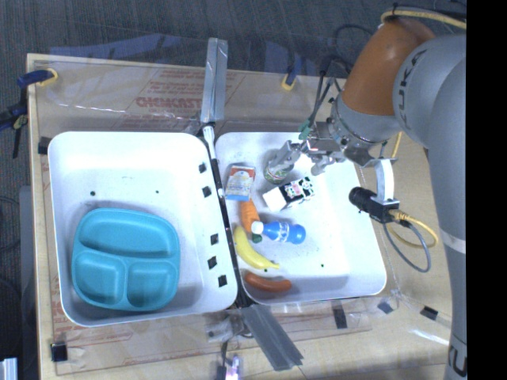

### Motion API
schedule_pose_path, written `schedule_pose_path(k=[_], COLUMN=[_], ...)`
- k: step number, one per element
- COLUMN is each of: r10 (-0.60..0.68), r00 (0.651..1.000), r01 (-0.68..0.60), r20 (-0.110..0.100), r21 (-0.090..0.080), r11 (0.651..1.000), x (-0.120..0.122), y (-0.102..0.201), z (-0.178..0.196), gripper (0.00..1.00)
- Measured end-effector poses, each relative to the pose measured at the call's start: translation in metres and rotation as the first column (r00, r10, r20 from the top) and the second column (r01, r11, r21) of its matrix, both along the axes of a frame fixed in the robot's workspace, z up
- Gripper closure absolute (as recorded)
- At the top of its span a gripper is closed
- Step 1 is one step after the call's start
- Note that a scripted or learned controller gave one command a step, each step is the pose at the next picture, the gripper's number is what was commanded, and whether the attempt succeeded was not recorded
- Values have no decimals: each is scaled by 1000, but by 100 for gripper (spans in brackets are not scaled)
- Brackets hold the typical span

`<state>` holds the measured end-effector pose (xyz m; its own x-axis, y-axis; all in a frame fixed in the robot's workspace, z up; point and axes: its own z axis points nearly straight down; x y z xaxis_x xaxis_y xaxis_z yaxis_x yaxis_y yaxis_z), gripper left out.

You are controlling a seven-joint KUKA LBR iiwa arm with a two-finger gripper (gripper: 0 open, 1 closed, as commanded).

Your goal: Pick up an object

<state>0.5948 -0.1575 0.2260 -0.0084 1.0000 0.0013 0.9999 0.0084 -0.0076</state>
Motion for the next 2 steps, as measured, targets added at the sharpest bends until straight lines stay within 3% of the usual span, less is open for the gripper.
schedule_pose_path(k=[1, 2], r10=[139, 146], r00=[990, 989], r01=[-139, -146], r20=[4, 0], r21=[0, 2], r11=[990, 989], x=[62, 63], y=[-39, -37], z=[-136, -129], gripper=[0, 100])
